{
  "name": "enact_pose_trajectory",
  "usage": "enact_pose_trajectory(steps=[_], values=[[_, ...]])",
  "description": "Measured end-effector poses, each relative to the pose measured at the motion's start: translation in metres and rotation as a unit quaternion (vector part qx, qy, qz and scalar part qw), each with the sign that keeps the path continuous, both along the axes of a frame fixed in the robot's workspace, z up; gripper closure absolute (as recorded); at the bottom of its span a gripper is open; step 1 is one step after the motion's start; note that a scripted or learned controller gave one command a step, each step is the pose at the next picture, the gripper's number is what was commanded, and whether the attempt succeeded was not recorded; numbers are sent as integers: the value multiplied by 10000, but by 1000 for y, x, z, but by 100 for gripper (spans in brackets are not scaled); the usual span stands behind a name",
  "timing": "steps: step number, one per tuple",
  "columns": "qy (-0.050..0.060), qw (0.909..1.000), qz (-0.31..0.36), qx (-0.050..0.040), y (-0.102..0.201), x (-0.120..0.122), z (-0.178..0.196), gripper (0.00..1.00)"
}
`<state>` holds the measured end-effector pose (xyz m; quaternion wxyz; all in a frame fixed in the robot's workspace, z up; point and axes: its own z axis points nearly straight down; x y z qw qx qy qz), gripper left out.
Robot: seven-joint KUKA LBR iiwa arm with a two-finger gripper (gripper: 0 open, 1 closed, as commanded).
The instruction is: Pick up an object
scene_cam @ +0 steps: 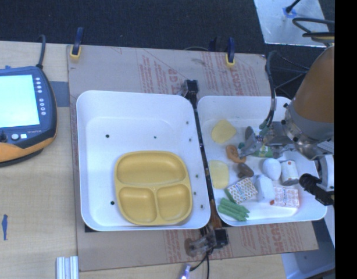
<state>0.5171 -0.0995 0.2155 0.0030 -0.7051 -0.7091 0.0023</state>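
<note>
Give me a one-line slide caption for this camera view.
KUKA arm's gripper low over the cluttered right white bin; the left white bin holds a yellow three-compartment plastic tray.

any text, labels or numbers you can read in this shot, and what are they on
Nothing reads clearly.
Cardboard sheet under the bins: red printed lettering, too faint and blurred to read.
Small box in the right bin: red and white print, too small to read.
Handheld control pendant: bright screen, washed out, no legible text.
</note>
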Motion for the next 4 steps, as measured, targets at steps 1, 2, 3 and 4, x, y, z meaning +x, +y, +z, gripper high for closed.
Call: enact_pose_trajectory(steps=[1,2,3,4], values=[[-29,10000,5,-11,4,23,-123,0],[-6,10000,27,-12,3,23,-115,100],[-8,10000,28,-14,3,23,-115,0],[-11,10000,-10,-3,-6,83,-125,0]])
